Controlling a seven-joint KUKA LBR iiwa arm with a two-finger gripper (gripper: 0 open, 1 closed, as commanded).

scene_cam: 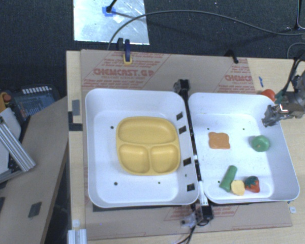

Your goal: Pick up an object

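- Several small objects are lying in the right bin (pixel 287 159); the gripper (pixel 271 117) is hovering at its rim, grip state indiscernible.
- We are risking snagging the rim, or nudging the green ball (pixel 260 143) away.

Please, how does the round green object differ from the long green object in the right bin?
The round green object is ball-like; the long green object is a stick shape, lying tilted. The round one lies alone near the bin's right wall, closer to the hand; the long one lies at the front, touching a yellow piece. Both are green and lie in the right bin.
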